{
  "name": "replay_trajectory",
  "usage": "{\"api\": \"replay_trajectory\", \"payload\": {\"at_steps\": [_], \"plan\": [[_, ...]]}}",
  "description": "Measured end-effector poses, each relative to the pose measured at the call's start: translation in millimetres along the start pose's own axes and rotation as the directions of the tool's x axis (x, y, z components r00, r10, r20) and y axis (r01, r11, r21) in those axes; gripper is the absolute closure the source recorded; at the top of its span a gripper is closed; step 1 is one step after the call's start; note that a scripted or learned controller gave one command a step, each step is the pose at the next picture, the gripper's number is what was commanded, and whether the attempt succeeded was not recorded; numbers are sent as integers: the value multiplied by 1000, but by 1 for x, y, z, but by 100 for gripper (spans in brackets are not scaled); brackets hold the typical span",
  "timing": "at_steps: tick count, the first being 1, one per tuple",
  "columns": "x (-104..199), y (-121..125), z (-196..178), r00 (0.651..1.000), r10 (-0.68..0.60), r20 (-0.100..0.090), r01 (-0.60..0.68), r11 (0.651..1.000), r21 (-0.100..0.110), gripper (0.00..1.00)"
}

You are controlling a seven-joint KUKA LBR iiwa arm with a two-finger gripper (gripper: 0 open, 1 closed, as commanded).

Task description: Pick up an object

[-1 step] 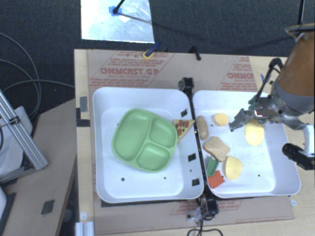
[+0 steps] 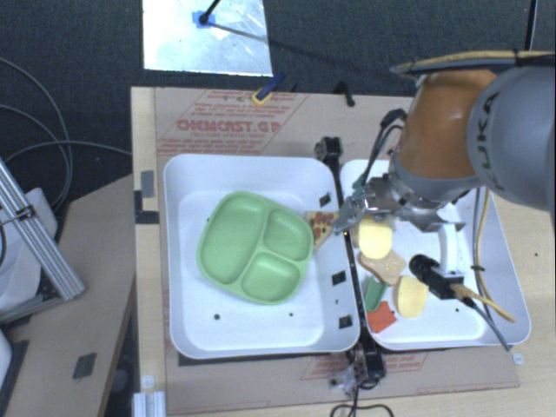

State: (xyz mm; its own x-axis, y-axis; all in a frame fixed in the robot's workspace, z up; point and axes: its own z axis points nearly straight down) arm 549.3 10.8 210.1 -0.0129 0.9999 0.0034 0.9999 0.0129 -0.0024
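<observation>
From above, the grey arm's gripper (image 2: pixel 372 205) hangs over the right white bin (image 2: pixel 499 272), just above a pale yellow rounded toy (image 2: pixel 375 239); its grip cannot be told. A green sectioned plastic plate (image 2: pixel 255 247) lies in the left white bin (image 2: pixel 187 189).

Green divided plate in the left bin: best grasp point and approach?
Hedged call: take the green divided plate by its raised outer rim, on the edge facing the bin's open floor at the view's left, coming straight down. It lies flat and wide, so only the thin lip or a divider ridge fits between two fingers. The left bin leaves room there.
</observation>
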Motion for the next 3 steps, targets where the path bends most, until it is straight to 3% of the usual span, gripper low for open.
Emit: {"api": "replay_trajectory", "payload": {"at_steps": [1, 2, 3], "plan": [[23, -65, 21, 1000, 8, 1, -8, 1000, 4, 0], [-158, -61, 4, 1000, 27, 13, -27, 1000, -6, 0], [-141, -44, 129, 1000, 13, 2, -13, 1000, -5, 0]]}}
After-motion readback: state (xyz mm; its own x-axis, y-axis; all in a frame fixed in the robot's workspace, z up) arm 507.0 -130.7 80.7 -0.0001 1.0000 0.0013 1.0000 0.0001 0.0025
